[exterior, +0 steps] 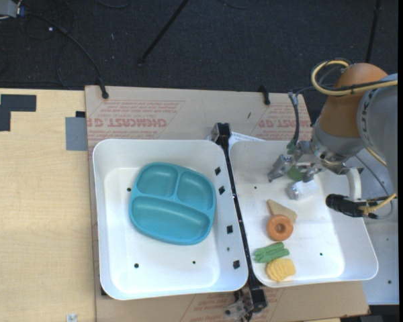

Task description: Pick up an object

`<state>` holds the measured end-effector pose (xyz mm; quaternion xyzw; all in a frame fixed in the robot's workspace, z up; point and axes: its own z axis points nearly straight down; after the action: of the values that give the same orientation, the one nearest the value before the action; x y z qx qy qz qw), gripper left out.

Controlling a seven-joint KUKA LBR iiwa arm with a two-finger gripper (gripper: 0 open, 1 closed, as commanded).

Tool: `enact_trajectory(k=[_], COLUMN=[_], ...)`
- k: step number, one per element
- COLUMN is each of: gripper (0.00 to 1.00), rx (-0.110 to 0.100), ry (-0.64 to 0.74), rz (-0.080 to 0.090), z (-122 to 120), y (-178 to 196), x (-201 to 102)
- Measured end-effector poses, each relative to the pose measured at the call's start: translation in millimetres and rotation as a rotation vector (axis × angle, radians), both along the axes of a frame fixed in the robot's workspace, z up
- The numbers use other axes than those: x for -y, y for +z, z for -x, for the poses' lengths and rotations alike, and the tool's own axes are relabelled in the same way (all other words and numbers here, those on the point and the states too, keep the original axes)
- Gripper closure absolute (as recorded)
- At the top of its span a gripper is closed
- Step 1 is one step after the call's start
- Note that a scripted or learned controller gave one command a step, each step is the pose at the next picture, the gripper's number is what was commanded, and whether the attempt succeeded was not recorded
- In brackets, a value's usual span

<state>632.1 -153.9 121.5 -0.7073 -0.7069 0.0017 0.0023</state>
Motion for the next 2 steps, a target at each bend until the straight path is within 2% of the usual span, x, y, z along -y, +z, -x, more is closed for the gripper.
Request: enact_trajectory(k=[1,2], gripper=[1.00,1.00], rx=[0.001,0.007], ry=[0.000,-0.002], rz=[0.000,0.002], z=[-1,-3], y=[12,59], x=[0,8])
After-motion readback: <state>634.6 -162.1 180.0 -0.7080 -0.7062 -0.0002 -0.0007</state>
